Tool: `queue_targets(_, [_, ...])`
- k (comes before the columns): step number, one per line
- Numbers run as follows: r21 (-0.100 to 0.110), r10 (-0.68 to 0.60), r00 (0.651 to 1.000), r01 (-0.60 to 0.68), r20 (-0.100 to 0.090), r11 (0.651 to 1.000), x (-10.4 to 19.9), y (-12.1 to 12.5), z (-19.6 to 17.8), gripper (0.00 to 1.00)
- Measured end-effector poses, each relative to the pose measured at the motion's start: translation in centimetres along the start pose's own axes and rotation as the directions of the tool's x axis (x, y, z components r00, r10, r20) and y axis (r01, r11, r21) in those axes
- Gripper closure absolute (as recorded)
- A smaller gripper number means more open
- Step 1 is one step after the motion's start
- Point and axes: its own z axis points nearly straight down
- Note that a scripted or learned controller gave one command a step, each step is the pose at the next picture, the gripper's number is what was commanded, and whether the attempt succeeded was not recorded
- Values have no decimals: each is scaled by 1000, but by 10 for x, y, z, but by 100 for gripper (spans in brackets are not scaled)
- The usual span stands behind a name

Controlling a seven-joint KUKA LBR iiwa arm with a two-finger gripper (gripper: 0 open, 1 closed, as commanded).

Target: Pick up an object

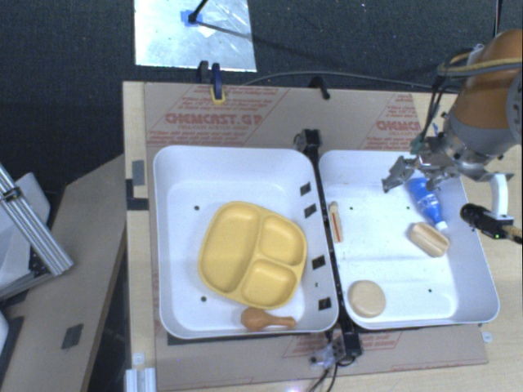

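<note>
In the right bin (384, 317), a blue bottle (428, 202) with a pale cap lies near the far right side. My gripper (413, 180) hangs just above the bottle's upper end. Its fingers are open: one (395, 178) reaches out to the left and the other sits over the bottle. Nothing is held between them. A tan bread-like block (428, 239) lies just in front of the bottle. A round tan disc (367, 298) rests near the bin's front left corner.
The left bin (176, 219) holds a yellow divided plate (253, 256), with a tan drumstick (265, 319) at its front edge. A thin orange stick (335, 221) lies along the divider between the bins. The arm enters from the right above the right bin.
</note>
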Motion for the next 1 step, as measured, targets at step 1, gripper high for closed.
queue_targets(1, [-12,-2,1000,2,2,1000,0,3,-7,0])
